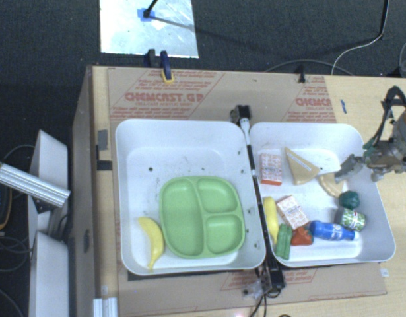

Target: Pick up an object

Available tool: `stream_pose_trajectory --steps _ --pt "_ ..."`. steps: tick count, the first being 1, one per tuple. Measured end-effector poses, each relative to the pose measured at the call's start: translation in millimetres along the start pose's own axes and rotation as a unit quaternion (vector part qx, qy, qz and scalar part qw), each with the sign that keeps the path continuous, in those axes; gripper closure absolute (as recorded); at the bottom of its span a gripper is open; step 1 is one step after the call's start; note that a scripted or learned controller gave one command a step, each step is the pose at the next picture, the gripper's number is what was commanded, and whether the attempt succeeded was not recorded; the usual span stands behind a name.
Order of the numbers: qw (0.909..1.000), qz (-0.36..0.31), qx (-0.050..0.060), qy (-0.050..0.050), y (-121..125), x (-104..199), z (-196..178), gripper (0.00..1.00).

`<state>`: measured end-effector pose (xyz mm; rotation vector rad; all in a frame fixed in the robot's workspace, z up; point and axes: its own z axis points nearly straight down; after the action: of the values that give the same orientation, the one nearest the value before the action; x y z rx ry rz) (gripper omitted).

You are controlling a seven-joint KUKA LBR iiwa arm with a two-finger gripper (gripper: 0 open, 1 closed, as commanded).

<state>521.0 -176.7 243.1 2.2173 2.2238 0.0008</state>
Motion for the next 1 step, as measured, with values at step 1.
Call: stream_pose_trajectory --steps 1 --pt "1.0000 0.001 0.001 0.000 -3.3 -26.2 87.8 0.00"
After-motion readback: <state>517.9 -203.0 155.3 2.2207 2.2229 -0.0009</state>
